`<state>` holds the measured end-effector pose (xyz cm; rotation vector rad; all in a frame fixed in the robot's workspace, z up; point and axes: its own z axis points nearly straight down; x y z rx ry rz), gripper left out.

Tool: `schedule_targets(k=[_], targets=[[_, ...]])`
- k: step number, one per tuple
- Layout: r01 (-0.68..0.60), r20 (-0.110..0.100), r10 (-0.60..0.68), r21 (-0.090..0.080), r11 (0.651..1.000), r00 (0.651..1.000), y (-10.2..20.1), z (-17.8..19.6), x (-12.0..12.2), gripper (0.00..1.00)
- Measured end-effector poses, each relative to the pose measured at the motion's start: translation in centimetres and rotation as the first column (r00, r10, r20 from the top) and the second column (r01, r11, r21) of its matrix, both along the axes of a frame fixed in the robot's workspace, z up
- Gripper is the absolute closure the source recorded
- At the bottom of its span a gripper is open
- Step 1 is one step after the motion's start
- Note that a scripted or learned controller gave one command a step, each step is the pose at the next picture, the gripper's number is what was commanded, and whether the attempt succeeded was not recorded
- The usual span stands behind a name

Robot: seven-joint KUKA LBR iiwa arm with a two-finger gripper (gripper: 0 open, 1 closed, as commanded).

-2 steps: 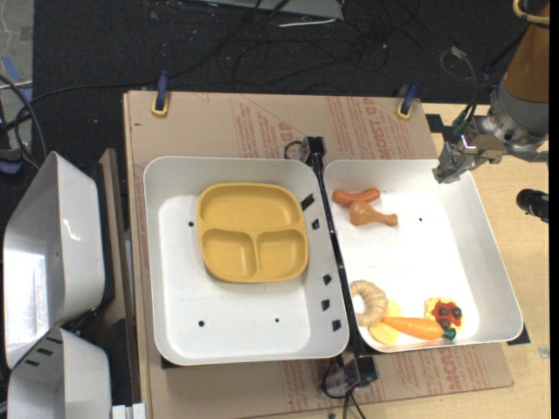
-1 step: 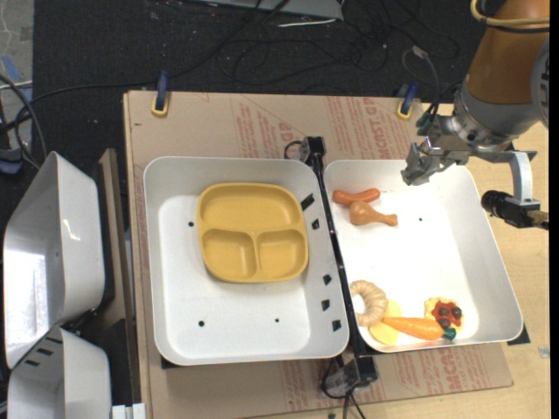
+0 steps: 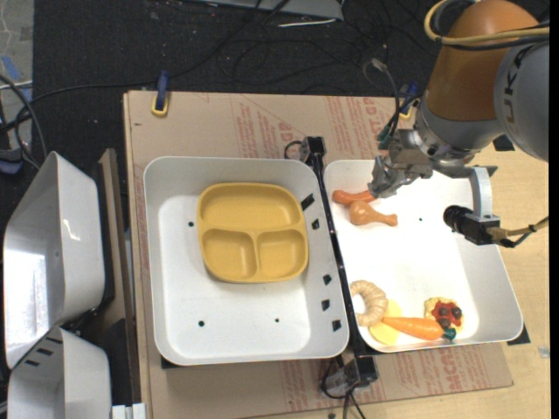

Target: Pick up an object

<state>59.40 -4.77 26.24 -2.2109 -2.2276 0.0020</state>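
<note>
Brown bench [image 3: 262,120] on dark, cable-strewn floor [image 3: 87,42].

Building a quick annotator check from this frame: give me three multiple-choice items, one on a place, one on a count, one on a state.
1. Where is the yellow divided plate?
A. left bin
B. right bin
C. on the cardboard outside the bins

2. How many compartments does the plate have?
A. two
B. three
C. five

3. What is the pincer doing?
A. hanging above the chicken drumstick at the right bin's upper left
B. resting in the plate
C. parked over the left bin's front edge

Answers: 1 A, the plate lies in the left bin. 2 B, one wide section and two smaller ones show. 3 A, the pincer sits just over the drumstick, far from the carrot at the front.
</note>
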Motion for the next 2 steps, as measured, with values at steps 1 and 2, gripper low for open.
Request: schedule_targets(k=[1, 2], targets=[[0.0, 0.001, 0.0, 0.0, 1.0, 1.0, 5.1, 0.2, -0.9, 1.0], [0.001, 0.001, -0.001, -0.001, 1.0, 1.0, 10.3, 0.0, -2.1, 1.0]])
